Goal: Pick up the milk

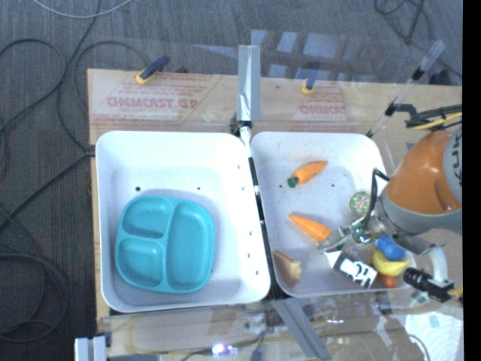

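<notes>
Arm reached in from the right, its orange-banded grey wrist [425, 183] low over the right white bin [331, 145]. Gripper [359, 232] hung amid clutter; whether it gripped anything could not be told. The small black-and-white milk carton [353, 269] lay just below it, partly hidden.

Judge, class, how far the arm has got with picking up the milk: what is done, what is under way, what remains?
Done: the arm has reached into the right bin, and its gripper is low among the toys. Under way: it sits beside the black-and-white milk carton, which lies on the bin floor near a carrot. Left: gripping the carton and lifting it; no grasp is visible.
</notes>
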Tool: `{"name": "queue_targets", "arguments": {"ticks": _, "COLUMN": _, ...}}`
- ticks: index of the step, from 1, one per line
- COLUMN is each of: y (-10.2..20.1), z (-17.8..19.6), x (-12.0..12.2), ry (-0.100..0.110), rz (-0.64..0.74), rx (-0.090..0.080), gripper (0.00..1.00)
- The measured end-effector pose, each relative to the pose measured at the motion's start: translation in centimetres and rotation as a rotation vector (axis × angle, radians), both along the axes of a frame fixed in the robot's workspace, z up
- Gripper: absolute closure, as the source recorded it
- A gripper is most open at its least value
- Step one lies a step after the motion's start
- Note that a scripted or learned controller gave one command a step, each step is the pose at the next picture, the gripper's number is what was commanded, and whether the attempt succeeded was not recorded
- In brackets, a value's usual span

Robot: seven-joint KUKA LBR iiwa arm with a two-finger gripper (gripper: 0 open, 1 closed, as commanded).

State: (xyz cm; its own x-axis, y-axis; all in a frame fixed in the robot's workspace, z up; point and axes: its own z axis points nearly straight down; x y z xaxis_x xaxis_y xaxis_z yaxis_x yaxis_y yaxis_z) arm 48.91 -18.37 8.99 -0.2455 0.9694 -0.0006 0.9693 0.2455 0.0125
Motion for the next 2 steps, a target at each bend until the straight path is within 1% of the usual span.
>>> {"name": "queue_targets", "arguments": {"ticks": 1, "y": -0.05, "z": 1.15, "x": 0.23, "ry": -0.007, "rz": -0.001, "rx": -0.002, "gripper": 1.0}}
{"name": "queue_targets", "arguments": {"ticks": 2, "y": -0.05, "z": 1.15, "x": 0.22, "ry": -0.007, "rz": 0.0, "rx": -0.002, "gripper": 0.0}}
